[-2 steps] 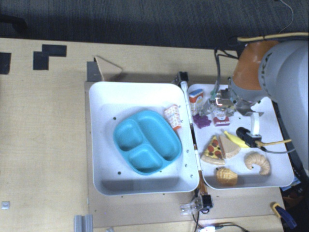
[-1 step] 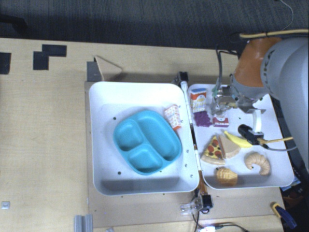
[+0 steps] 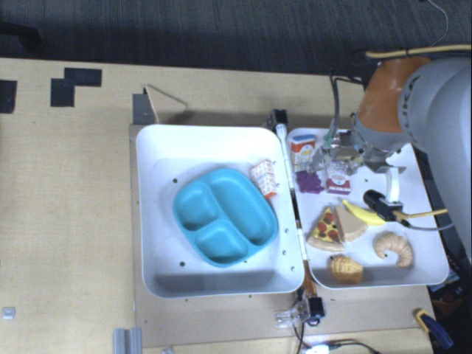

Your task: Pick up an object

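Leftward, well clear of the gripper (image 3: 335, 161): left bin (image 3: 151, 220) holding a blue divided tray (image 3: 221, 216) and a small packet (image 3: 264, 177) against the shared wall. Right bin (image 3: 435, 268): purple grapes (image 3: 310, 181) just beside the gripper, likely target; pizza slice (image 3: 328, 231), banana (image 3: 361, 214), croissant (image 3: 394, 248) nearer the viewer. Jaw state: cannot tell.

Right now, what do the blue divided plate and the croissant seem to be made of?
Blue divided plate: likely hard plastic, with a smooth, even colour and moulded compartments. Croissant: probably a plastic or rubber toy, tan with a slight sheen; real pastry cannot be excluded.
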Controlling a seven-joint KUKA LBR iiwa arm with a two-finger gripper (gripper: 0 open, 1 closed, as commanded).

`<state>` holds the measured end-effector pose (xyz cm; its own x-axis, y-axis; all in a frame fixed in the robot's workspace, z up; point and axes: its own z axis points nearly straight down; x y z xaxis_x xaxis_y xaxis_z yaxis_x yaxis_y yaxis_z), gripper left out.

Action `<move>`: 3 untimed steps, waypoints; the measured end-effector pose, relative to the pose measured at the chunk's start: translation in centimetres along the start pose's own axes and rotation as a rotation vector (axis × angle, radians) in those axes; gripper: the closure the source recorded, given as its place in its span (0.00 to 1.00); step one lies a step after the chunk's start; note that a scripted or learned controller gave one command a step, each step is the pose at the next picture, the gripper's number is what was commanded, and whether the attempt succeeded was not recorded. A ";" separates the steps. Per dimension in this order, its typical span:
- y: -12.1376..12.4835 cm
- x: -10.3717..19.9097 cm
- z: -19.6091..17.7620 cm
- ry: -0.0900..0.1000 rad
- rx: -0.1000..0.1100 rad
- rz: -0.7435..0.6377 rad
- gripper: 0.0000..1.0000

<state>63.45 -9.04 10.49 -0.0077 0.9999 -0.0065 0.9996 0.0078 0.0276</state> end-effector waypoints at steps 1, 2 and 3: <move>-12.4 -2.1 -0.6 0.007 0.027 0.006 0.00; -12.2 -2.1 -1.6 0.007 0.023 0.004 1.00; -12.2 -2.1 -1.6 0.007 0.023 0.004 0.00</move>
<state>51.19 -11.19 11.81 -0.0037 1.0000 0.0006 1.0000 0.0037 0.0051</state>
